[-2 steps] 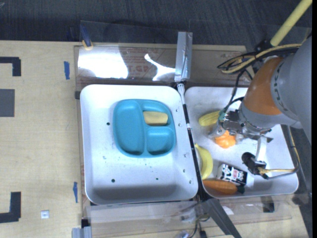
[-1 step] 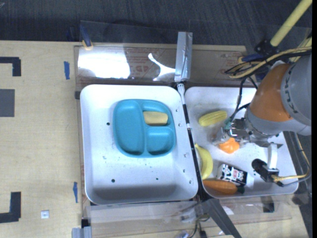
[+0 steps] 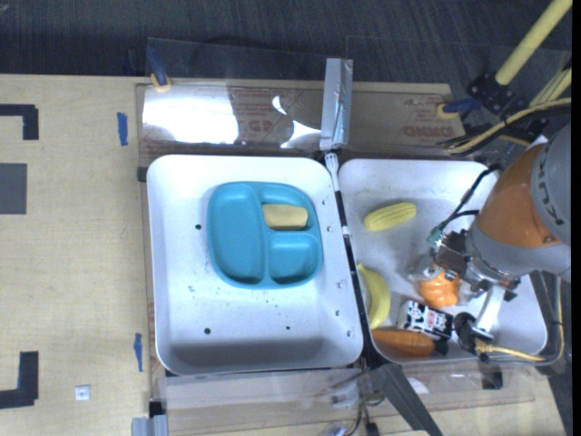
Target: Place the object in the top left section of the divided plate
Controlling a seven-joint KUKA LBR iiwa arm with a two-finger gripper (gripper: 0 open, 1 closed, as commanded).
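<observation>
Nearest the camera, along the front wall of the right bin [image 3: 536,339], lies an orange carrot-like piece [image 3: 404,341], with a yellow banana [image 3: 376,298] just beside it against the bin's left wall. Close behind them the claw [image 3: 442,300] is low in the bin over a small orange object [image 3: 439,291] and a black-and-white printed item [image 3: 423,317]; whether it is released or clenched cannot be told, since the wrist hides that part. A yellow corn cob [image 3: 390,214] rests well apart, toward the bin's rear left corner.

In the left bin [image 3: 172,243] the blue divided plate [image 3: 263,232] sits near the middle, and a yellow block [image 3: 285,216] already lies in the compartment toward the plate's rear right. The rest of the plate looks bare.

By my reading the step in hand is the pick: the arm [image 3: 517,212] is working among the toys of the right bin, and nothing is seen carried. The next move calls for a sure grip on one piece, a lift clear of the wall between the bins, then travel across to the plate's target section.
</observation>
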